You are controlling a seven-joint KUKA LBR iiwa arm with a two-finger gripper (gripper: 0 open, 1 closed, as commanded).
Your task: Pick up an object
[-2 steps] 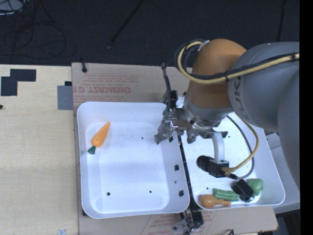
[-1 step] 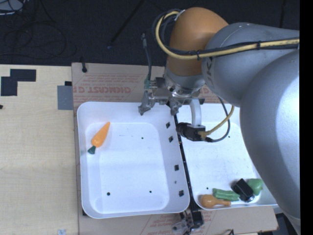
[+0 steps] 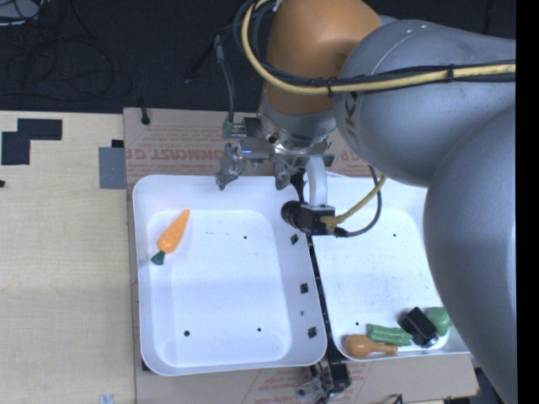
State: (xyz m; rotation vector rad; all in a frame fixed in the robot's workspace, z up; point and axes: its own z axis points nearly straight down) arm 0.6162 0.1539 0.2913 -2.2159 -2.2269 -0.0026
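Right bin (image 3: 396, 251): green piece (image 3: 389, 334), black block (image 3: 418, 325), orange-brown piece (image 3: 367, 346) crowded in near corner. Grey arm (image 3: 438, 99) looming over far edge and divider. Gripper (image 3: 265, 171) above left bin (image 3: 160, 310) far rim; fingers' spread impossible to tell, nothing visibly held. Carrot (image 3: 173, 234), orange with green tip, lying tilted in left bin's far-left corner, unobstructed.

Orange carrot (image 3: 173, 232), green tip; white bins (image 3: 152, 310); green pod (image 3: 387, 335); black block (image 3: 418, 325); tan pear-shaped toy (image 3: 367, 346).
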